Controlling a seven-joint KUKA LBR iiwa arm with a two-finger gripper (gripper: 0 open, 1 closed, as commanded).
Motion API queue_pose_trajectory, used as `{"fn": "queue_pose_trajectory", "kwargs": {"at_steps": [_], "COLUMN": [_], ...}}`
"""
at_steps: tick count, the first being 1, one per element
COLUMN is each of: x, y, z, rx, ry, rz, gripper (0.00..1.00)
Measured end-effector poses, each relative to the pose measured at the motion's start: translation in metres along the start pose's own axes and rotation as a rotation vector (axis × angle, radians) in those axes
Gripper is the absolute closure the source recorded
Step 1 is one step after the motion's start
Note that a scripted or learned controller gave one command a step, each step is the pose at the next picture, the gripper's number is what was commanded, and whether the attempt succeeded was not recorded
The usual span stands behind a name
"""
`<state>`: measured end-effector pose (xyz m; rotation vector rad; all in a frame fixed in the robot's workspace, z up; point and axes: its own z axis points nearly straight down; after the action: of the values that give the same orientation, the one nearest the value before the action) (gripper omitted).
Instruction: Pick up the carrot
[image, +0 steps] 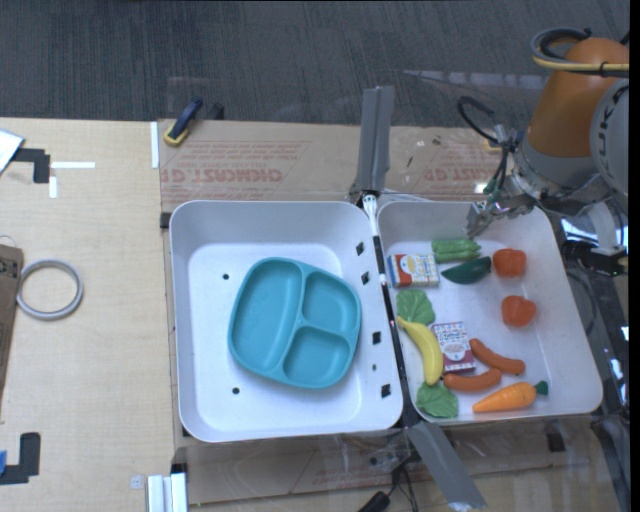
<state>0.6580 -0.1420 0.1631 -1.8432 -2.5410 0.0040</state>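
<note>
Claw (482, 217) low over right bin's (570, 300) far edge, apart from carrot (508, 397).

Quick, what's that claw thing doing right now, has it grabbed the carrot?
Gripper: grip cannot be told; it hangs over the right bin's far edge. Carrot lies ungrabbed.

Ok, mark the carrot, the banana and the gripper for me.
carrot (506, 398), camera view, middle of its orange body.
banana (424, 346), camera view, middle of its yellow curve.
gripper (484, 216), camera view, at its fingertips, above the right bin's far end.
</note>
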Motion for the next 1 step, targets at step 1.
{"fn": "queue_pose_trajectory", "kwargs": {"at_steps": [1], "x": [-0.0521], "y": [-0.0155], "z": [-0.1082], "rx": [0.0], "ry": [-0.001], "rz": [0.171], "gripper": [1.0]}}
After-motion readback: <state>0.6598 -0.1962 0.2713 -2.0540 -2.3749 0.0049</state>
